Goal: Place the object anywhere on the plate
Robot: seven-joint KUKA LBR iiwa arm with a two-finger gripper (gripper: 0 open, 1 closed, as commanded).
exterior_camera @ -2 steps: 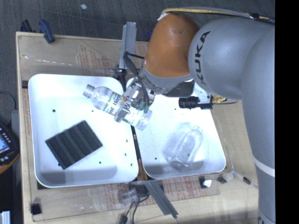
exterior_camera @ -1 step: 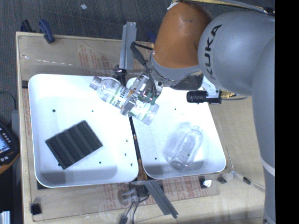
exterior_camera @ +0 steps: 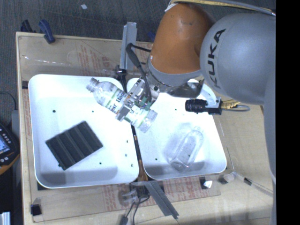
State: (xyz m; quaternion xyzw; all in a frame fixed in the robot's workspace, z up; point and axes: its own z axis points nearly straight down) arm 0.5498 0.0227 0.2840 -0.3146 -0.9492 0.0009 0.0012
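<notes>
the gripper (exterior_camera: 132, 106) sits over the seam between the two white bins, toward the 12 o'clock half of that divide, with its metal fingers closed against a clear plastic water bottle (exterior_camera: 115, 99) with a green-and-white label. the bottle lies tilted, its cap end pointing to about 10 o'clock inside the left bin (exterior_camera: 42, 86) and its base crossing into the right bin (exterior_camera: 220, 153); whether it is lifted or resting on the rims is hard to judge from this angle. a dark, ribbed rectangular plate (exterior_camera: 74, 144) lies flat in the left bin toward 7 o'clock of the bottle, well apart from it. in the right bin, toward 5 o'clock of the gripper, lies a transparent bottle or jar (exterior_camera: 186, 146) on its side. the grey and orange arm (exterior_camera: 206, 41) looms over the 1 o'clock corner. both bins rest on a pale wooden worktop (exterior_camera: 243, 139).
</notes>
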